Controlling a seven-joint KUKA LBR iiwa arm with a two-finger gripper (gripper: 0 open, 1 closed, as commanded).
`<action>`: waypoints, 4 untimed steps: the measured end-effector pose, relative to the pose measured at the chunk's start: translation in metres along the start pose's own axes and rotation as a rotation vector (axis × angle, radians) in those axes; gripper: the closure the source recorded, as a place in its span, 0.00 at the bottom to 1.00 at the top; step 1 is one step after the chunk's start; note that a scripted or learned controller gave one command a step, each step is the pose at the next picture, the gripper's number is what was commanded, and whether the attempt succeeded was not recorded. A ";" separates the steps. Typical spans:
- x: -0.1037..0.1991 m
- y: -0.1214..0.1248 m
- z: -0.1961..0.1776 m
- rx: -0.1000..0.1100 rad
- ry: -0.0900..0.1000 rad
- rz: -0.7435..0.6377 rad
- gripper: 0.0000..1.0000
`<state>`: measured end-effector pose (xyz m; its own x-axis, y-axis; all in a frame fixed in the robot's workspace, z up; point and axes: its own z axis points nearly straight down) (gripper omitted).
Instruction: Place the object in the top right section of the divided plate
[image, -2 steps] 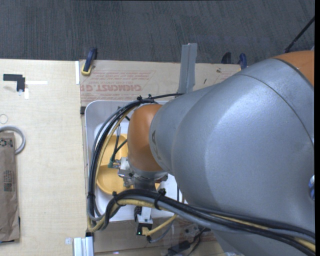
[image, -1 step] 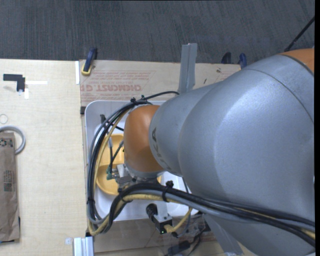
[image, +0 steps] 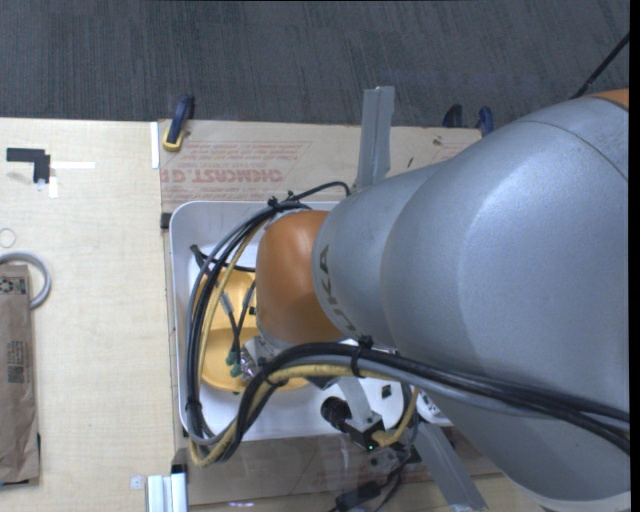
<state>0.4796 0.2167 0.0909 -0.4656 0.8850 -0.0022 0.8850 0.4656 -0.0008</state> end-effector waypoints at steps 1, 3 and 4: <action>-0.002 0.011 0.000 0.001 0.001 -0.169 1.00; -0.029 0.052 -0.052 0.006 -0.001 0.133 1.00; -0.067 0.023 -0.209 0.005 0.000 -0.135 1.00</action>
<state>0.5310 0.1684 0.3004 -0.5807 0.8141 -0.0021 0.8141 0.5807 -0.0064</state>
